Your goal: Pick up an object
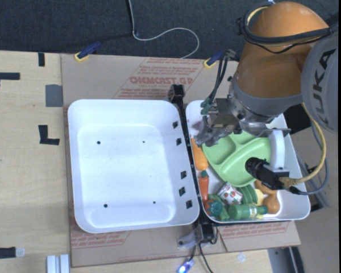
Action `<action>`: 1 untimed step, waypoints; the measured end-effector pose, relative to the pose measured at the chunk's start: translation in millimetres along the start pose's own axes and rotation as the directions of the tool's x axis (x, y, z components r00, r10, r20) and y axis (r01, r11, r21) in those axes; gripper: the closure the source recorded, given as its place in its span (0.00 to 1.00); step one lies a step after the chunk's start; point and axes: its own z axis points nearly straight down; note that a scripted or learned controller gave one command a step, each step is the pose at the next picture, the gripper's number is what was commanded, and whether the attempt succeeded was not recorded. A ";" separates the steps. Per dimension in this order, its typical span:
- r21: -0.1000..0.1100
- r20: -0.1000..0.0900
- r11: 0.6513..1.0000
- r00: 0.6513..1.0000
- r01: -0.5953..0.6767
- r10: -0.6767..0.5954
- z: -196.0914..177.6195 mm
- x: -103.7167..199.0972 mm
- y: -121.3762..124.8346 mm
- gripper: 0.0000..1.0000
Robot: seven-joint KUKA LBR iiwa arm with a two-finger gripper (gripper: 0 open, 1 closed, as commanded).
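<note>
The end effector point(211, 131), its grip state impossible to tell, sits low in the right bin point(300, 210) over the green divided tray point(238, 155), with toy food heaped beside it, presumably probing for a pickable object.

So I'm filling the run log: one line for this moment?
arm: over right bin | gripper: fingers unclear | nearest: green tray | left bin

Two bins side by side on a cardboard sheet point(159, 75) over the bench. Left bin point(79, 169) beside the right bin point(298, 209), rims touching. In the right one: divided tray point(238, 155) toward the back, carrot point(200, 159) along the left wall, bottle point(241, 211) and die point(230, 194) up front. Arm point(278, 50) over the back of it.
</note>
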 end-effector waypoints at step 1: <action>0.015 0.002 1.000 1.000 -0.006 0.006 123.1 -24.2 -2.2 1.00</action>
